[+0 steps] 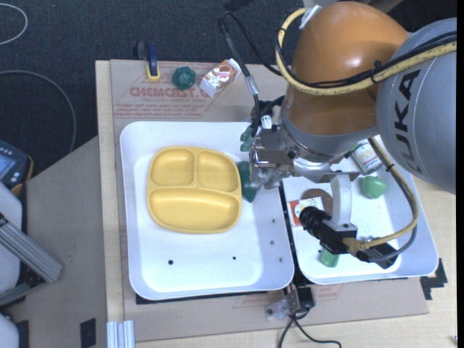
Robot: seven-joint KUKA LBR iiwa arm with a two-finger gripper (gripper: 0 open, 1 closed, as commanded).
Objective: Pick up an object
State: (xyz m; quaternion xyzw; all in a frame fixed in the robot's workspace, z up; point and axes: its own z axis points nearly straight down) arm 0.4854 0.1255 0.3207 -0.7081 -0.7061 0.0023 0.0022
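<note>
The big orange wrist band [341, 64] is parked right above the tool [255, 178], so its grip can't be made out; a yellow divided plate [194, 190] is left just beside it, probably the target

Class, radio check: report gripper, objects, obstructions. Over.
Gripper low at left bin's right edge, beside yellow plate. Teal piece under it. Grasp unconfirmed.

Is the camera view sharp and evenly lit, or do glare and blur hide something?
Camera view: light is even; the yellow divided plastic plate and left white bin are sharp. The large orange arm band shows a soft sheen and slight blur. The arm hides much of the right white bin, casting shadow there.
</note>
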